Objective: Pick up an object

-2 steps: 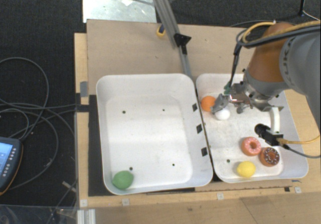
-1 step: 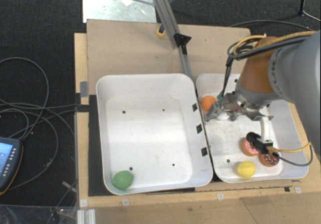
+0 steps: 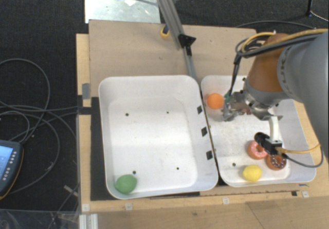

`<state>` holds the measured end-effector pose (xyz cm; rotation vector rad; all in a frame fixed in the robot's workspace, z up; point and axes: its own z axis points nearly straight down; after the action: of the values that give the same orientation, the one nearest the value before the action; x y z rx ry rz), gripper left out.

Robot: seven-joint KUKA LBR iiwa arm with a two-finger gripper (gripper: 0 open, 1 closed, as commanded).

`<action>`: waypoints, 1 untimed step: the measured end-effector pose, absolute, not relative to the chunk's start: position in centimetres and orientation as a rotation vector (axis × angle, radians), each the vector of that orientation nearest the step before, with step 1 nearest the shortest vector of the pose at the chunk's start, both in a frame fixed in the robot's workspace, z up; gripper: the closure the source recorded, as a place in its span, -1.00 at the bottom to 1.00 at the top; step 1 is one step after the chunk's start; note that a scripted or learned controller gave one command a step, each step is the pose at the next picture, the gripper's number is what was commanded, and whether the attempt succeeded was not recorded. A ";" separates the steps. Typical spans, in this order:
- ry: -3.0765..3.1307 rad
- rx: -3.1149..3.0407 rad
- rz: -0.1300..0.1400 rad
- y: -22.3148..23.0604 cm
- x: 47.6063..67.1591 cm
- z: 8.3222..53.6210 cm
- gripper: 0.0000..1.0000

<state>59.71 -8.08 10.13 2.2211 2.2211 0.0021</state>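
An orange ball (image 3: 215, 101) lies near the far left corner of the right bin (image 3: 303, 174). Just to its right my gripper (image 3: 230, 112) hangs low over the bin floor, beneath the grey arm with its orange band. A pink frosted donut (image 3: 256, 150) and a brown sprinkled donut (image 3: 276, 162) lie side by side at the bin's near right. In front of them sits a yellow lemon-like object (image 3: 252, 173). A green round object (image 3: 125, 183) rests in the near left corner of the left bin (image 3: 149, 83).
A slanted grey pole (image 3: 172, 15) with a black clamp reaches down to the bench behind the bins. Cables and a teach pendant (image 3: 9, 165) lie on the dark floor to the left. Black clips join the two bins along their shared wall.
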 end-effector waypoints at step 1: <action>2.221 2.212 0.008 -8.5 60.9 15.8 1.00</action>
<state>60.86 -8.45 15.83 2.2124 2.2212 0.0076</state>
